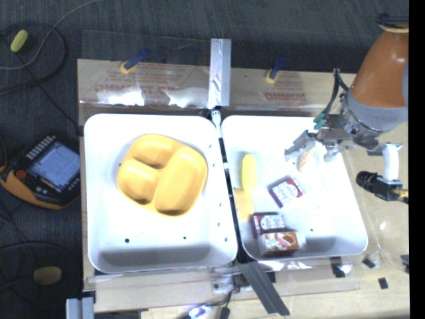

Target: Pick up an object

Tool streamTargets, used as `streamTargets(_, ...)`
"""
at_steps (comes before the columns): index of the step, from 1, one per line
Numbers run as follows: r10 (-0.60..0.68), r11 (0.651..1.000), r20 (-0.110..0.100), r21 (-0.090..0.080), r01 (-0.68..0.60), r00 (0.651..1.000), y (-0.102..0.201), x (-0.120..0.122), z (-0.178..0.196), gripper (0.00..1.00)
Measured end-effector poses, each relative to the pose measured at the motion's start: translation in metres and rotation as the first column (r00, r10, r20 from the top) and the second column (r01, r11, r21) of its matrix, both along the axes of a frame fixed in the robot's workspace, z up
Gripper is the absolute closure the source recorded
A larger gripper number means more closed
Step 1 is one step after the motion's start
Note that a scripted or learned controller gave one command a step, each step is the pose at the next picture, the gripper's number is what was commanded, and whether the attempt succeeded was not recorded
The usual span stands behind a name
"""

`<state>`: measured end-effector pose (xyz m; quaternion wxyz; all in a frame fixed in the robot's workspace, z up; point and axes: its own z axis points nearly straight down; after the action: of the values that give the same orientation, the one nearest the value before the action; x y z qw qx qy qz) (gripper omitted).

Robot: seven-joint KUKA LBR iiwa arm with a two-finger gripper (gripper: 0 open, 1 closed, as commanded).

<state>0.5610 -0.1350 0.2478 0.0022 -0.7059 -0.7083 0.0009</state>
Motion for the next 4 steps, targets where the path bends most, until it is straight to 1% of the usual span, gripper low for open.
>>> streamTargets(1, -0.007, 1.0, 0.002, 0.0, 0.007, 1.0, -0.001, 0.01, -0.143, 0.0)
streamTargets(2, 0.107, 0.994, 0.021, -0.006, -0.107, 0.994, -0.028, -0.037, -0.157, 0.0)
streamTargets(3, 0.102, 0.995, 0.033, -0.015, -0.102, 0.994, -0.015, -0.068, -0.156, 0.0)
streamTargets(4, 0.107, 0.994, 0.028, -0.007, -0.107, 0.994, -0.011, -0.068, -0.149, 1.0)
